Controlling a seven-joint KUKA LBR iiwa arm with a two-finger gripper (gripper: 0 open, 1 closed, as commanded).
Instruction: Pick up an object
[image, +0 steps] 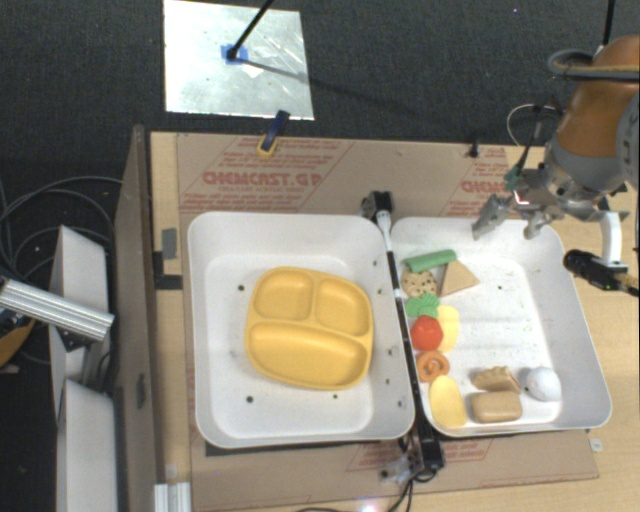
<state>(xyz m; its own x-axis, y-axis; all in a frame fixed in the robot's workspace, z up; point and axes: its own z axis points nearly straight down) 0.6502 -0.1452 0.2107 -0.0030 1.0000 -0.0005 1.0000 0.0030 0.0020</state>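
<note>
Over the far edge of the right bin, my gripper hangs with jaws spread wide, holding nothing. The toy food lies along the bin's left side and near edge. I judge I'm at the approach, and next must come down over one piece.

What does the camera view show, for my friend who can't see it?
A robot arm's gripper hangs open over the far edge of the right white bin, which holds toy foods like a red tomato and a white ball. The left white bin holds a yellow divided plate.
</note>
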